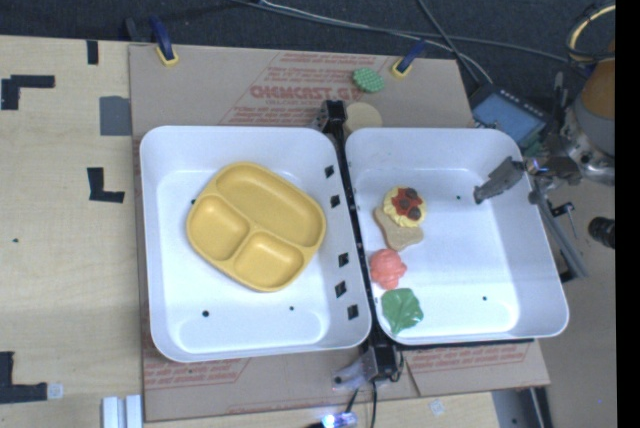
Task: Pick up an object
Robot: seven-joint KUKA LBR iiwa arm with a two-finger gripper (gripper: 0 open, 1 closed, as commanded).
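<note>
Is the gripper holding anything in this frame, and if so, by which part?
Nothing is held: the gripper hovers over the right bin, apart from the toy foods.

2 bins (160, 246), 1 yellow tray (256, 226), 3 toy foods (401, 216) (right bin).

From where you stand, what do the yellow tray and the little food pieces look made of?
The tray looks like moulded plastic: one even yellow, smooth, rounded compartments, slight sheen. The pizza slice, the pink piece and the green leaf look like toy food, probably plastic or rubber, with flat bright colours; the view cannot settle which.
</note>
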